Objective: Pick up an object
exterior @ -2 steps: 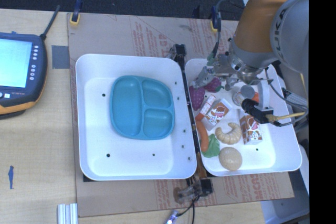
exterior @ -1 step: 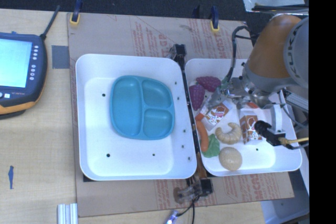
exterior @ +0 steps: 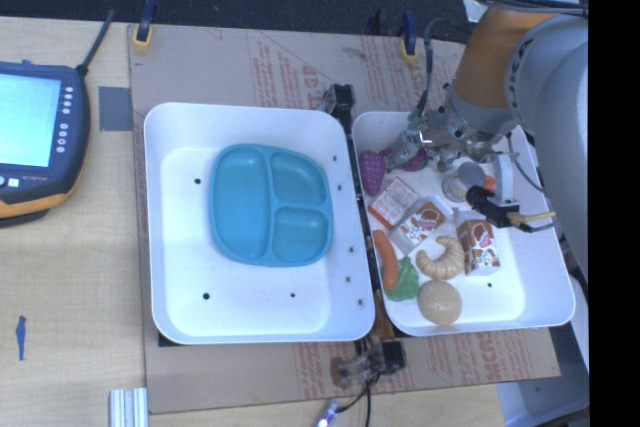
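Hovering low over the far end of the right bin (exterior: 560, 300), our tool (exterior: 432, 147) sits near the purple toy (exterior: 372, 171). Whether it is apart or together, we cannot tell. Crowded food toys there explain the reach; the left bin (exterior: 180, 245) carries a blue plate (exterior: 270, 205).

bins (exterior: 170, 215): glossy white plastic | tray (exterior: 270, 205): smooth matt blue plastic | surface (exterior: 60, 295): pale wood grain | liner (exterior: 250, 65): brown cardboard

Red print on the cardboard sheet (exterior: 290, 75) is too blurred to read.
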Robot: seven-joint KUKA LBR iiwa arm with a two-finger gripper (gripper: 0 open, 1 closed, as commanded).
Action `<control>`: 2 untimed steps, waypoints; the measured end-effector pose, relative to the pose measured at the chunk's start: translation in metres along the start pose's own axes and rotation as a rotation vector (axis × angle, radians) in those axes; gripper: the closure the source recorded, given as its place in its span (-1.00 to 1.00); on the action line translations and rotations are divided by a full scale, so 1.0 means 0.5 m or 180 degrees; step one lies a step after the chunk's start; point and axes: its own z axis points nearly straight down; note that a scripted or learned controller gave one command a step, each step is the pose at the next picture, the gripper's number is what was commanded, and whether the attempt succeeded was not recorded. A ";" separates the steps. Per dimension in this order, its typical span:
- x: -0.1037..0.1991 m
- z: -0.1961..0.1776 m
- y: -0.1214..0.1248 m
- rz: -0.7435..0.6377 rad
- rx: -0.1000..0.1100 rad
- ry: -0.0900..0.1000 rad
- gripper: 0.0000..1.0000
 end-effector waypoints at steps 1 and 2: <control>0.000 -0.001 0.008 -0.0002 -0.0007 0.0003 -1.00; 0.015 -0.003 0.008 0.0009 -0.0013 -0.0013 -1.00</control>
